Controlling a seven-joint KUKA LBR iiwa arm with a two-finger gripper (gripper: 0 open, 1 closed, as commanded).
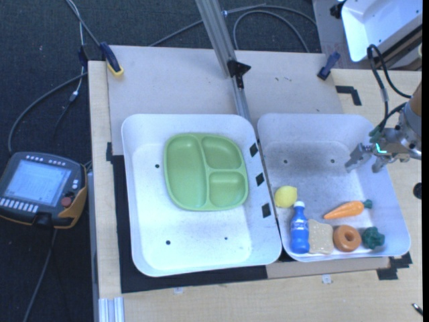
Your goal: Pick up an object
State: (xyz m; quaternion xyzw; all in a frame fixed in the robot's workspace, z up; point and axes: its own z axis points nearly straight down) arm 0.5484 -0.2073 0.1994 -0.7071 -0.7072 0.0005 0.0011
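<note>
Toys crowd the near edge of the right bin (pixel 315 129): a lemon (pixel 286 195), a blue bottle (pixel 299 228), a bread slice (pixel 320 237), a donut (pixel 347 238), a carrot (pixel 344 210) and a small green piece (pixel 373 237), perhaps broccoli, in the near right corner. The left bin (pixel 144 180) carries a green divided plate (pixel 205 172) near its middle.

The gripper (pixel 367 157) hangs over the right bin's right edge, its fingers spread apart with nothing between them, well apart from the toys.

The carrot looks the best pick. It lies alone, clear of its neighbours, and is probably light, stiff plastic that will not crush. Its taper may let it slide, so grip across the thick middle, fingers square to its length. The lemon, being round and smooth, could squirt out; bottle and bread touch, leaving little room for a finger.
</note>
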